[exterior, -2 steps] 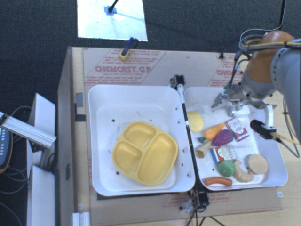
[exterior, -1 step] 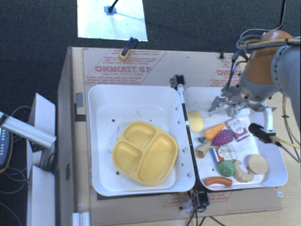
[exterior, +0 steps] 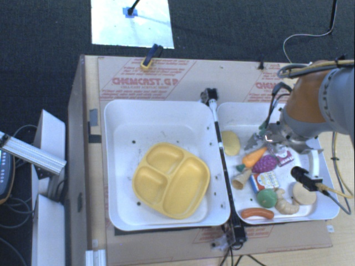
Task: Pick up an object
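My gripper [exterior: 259, 142] hangs low over the right bin [exterior: 327, 204], at its upper middle. Just below it lie an orange carrot [exterior: 253, 157] and a purple bunch of grapes [exterior: 267, 163]. A pale yellow lemon [exterior: 231, 143] sits to its left by the bin's wall. Further toward the front are an ice cream cone [exterior: 242, 178], a red and white carton [exterior: 267, 180], a green ball [exterior: 267, 198], a sausage [exterior: 257, 214] and a beige piece [exterior: 287, 206]. Nothing is seen held in the gripper.
The left bin [exterior: 127, 121] holds a yellow divided plate [exterior: 171, 179]. A white round piece [exterior: 304, 194] lies at the right bin's front right. A divider rail [exterior: 219, 143] runs between the bins. The grey arm [exterior: 316, 104] comes in from the right.
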`<move>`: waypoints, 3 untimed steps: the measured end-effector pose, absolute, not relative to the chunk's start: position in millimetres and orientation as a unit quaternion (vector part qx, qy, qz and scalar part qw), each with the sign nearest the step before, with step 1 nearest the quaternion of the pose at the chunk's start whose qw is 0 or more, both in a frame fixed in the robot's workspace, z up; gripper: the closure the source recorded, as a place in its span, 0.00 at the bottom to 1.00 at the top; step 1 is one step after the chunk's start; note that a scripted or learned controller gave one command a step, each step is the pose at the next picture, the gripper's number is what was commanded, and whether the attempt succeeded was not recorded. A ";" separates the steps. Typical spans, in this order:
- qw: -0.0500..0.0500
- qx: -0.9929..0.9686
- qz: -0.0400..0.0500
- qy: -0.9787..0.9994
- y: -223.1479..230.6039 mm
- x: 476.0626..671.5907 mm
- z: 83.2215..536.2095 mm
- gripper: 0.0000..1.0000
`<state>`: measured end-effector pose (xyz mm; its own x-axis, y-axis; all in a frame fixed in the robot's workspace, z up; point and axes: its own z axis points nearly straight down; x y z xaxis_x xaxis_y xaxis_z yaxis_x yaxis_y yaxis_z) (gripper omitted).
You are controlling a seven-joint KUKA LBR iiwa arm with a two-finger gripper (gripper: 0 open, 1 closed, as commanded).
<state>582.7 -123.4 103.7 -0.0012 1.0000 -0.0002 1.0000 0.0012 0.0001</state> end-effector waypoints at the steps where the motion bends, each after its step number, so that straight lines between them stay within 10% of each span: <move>1: 0.000 0.707 0.000 0.707 -131.2 546.3 84.1 0.00; 2: 0.001 0.707 0.001 0.708 -131.0 547.6 94.9 1.00; 3: 0.001 0.706 0.002 0.709 -30.2 594.0 185.3 1.00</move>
